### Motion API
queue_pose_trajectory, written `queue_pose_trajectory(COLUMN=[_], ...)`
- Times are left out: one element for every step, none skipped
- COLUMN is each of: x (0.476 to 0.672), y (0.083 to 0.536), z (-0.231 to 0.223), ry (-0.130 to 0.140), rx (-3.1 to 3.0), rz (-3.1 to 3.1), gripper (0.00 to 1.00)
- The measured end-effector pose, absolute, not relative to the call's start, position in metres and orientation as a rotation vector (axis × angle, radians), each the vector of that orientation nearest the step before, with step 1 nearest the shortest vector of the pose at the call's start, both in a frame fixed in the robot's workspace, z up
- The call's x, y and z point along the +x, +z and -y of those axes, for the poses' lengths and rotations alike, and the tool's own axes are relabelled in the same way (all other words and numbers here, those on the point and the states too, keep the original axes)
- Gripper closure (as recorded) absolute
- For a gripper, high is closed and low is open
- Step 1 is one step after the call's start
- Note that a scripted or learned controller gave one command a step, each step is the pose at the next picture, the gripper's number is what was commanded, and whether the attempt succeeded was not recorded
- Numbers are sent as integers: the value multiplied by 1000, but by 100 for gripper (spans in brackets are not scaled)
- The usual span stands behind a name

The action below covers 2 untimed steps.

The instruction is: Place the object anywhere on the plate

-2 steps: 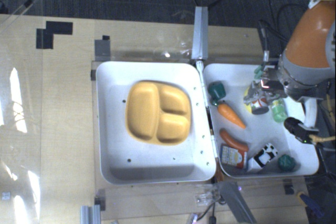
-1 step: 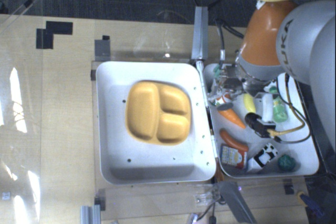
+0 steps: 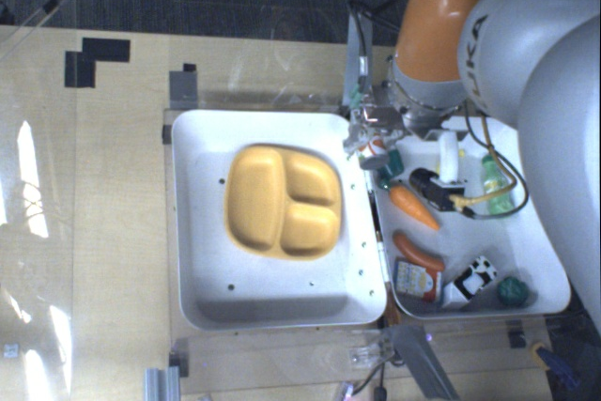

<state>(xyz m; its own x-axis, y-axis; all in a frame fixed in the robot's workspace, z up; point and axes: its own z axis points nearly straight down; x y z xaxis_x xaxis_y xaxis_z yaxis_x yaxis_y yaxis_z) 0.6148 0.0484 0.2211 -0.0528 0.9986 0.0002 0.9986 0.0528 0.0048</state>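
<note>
Camera view from above: the yellow plate [image 3: 282,200], split into three sections, sits in the middle of the left bin [image 3: 202,296]. The loose objects all lie to the right of the plate, across the dividing wall, in the right bin [image 3: 545,286]. Which of them is the one to be placed cannot be told

Nearest the plate's upper right corner is a small dark green piece [image 3: 391,163], and the gripper [image 3: 371,131] hangs just above and beside it, close to the wall between the bins. The gripper is too small and cluttered to make out, so whether it is apart, together or clamped on anything cannot be told

Right of the plate's middle lies an orange carrot [image 3: 414,207], tilted, with a reddish sausage [image 3: 417,252] below it and a small printed packet [image 3: 414,280] just under that. Farther from the plate are a black-and-white toy [image 3: 476,277] and a teal lump [image 3: 512,290], near each other. A green bottle [image 3: 495,176] lies farther right of the carrot

The grey arm [image 3: 526,42] with its orange band [image 3: 441,23] rises above and to the right of the plate
</note>
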Motion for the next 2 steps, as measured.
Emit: queue_pose_trajectory(x=[618, 618], y=[212, 212], z=[-66, -66], ry=[5, 5], rx=[2228, 2227], rz=[-2212, -2212], gripper=[100, 0])
